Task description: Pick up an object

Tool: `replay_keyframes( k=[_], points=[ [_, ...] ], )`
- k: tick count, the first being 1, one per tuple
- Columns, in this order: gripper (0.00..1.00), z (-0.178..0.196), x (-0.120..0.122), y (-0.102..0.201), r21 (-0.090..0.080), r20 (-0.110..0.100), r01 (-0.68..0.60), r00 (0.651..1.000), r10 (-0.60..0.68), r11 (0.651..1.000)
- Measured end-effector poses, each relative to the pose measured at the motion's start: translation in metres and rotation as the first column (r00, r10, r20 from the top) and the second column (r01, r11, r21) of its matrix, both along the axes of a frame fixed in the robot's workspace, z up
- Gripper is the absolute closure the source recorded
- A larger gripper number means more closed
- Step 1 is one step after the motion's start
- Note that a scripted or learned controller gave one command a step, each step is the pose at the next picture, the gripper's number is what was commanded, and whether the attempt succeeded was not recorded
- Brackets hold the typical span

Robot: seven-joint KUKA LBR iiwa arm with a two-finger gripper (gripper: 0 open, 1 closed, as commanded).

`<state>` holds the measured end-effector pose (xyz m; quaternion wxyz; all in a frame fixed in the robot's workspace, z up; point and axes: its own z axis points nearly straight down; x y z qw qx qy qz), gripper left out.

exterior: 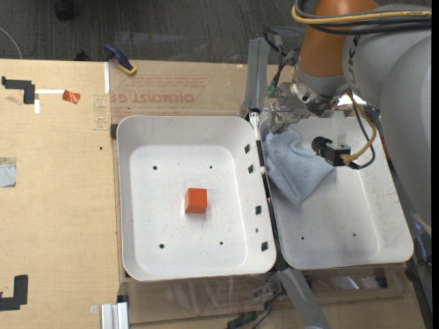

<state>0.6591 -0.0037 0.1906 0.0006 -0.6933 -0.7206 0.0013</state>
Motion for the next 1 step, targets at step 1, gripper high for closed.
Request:
replay_keyframes(
  k=[1],
  points=[
    [1.0, 0.0082, 0.0008, -0.0013, -0.001, 0.0, 0.001, 1.0, -0.001, 1.0]
  ],
)
